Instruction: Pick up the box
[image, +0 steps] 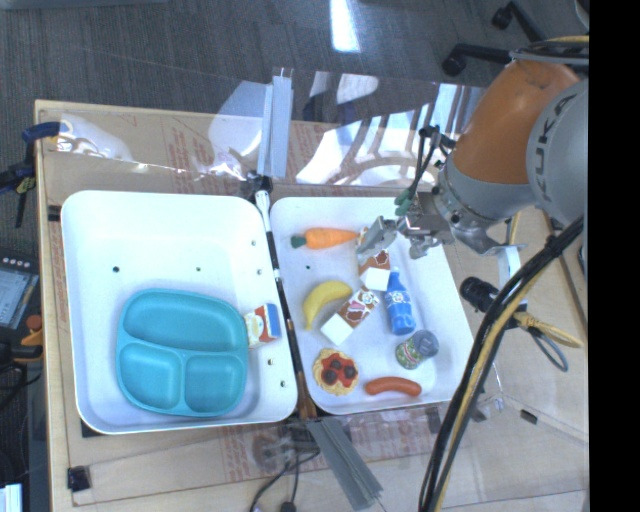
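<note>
On the bench (140, 165), the left bin (100, 225) holds a blue divided tray (183, 350) and, just beside the tray's right edge, a small carton (264, 323) against the bin wall. The right bin (450, 300) carries a carrot (330, 238), a banana (325, 298), a tart (337, 370), a sausage (393, 386), a can (417, 348), a blue bottle (399, 303) and two small boxes: one brown and white (348, 313) near the middle, another (375, 272) further up. The hand (380, 240) hovers low at that upper box, touching or just above it. Whether its fingers are apart or together I cannot tell; they blur into the clutter. Judging by this, the pick is not yet done: the box lies in the bin, so closing and lifting remain.
</note>
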